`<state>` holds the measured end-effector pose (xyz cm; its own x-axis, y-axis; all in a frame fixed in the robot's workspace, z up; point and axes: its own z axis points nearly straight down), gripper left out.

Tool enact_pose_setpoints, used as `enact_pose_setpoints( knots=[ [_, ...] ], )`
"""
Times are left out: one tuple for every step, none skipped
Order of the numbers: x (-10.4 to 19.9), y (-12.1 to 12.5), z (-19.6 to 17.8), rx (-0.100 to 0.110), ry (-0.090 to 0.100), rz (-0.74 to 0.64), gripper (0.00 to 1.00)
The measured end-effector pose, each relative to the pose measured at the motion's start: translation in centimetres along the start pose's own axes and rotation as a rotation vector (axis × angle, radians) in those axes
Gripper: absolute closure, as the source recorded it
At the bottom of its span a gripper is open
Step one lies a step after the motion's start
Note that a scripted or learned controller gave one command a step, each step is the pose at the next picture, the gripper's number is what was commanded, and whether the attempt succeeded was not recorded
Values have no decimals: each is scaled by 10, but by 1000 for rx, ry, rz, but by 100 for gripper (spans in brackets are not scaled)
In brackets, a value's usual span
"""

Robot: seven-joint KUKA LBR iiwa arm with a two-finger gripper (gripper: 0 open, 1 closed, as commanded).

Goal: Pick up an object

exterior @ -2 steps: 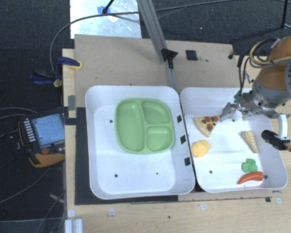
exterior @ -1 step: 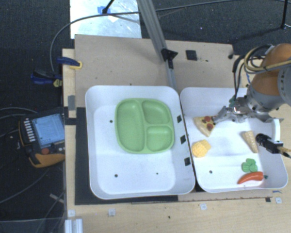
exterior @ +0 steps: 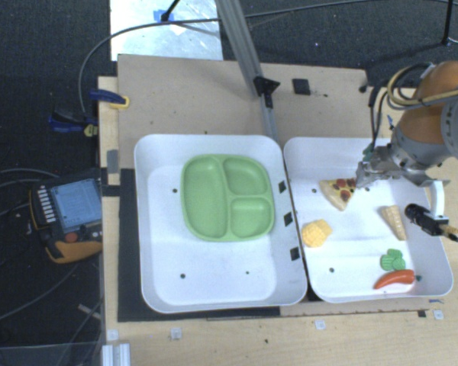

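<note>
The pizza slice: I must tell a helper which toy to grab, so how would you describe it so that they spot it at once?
Look in the right-hand white bin, at its upper middle, just beside the gripper. The pizza slice is a flat tan wedge. Red dots on top set it apart from the plain wedge and the round yellow piece.

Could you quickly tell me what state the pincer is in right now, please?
Pincer: down in the right white bin at the toy pizza slice; open or closed cannot be told.
</note>
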<state>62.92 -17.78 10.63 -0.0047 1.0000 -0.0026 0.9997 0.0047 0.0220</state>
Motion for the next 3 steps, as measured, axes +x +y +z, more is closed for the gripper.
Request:
enact_pose_setpoints(
  knots=[
    [10,1,-56,14,1,-2,100],
    [10,4,-111,13,0,-2,100],
    [55,-11,-122,19,4,-5,100]
  ],
)
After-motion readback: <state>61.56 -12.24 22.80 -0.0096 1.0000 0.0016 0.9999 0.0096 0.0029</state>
